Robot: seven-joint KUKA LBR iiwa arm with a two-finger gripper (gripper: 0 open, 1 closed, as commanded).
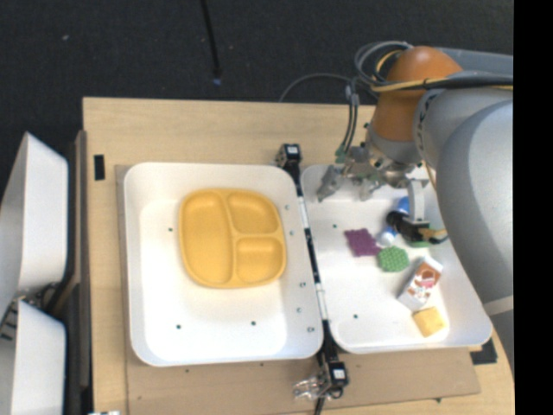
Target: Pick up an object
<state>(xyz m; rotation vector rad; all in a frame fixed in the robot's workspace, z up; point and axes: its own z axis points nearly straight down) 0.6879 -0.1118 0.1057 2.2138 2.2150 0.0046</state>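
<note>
My gripper (349,188) hangs over the far left corner of the right bin (346,318), below the orange wrist band. Its two grey fingers (328,184) stand apart, open, with nothing between them. In the right bin lie a purple piece (361,242), a green round object (393,259), a blue object (400,207), a red-and-white carton (421,284) and a yellow block (429,321). The purple piece is the closest, a short way in front of and to the right of the gripper.
A yellow divided plate (232,236) lies in the left bin (155,318). The raised rims of both bins meet in the middle (311,258). The bulky grey arm (475,171) covers the right bin's far right side. A cable (350,128) runs down to the gripper.
</note>
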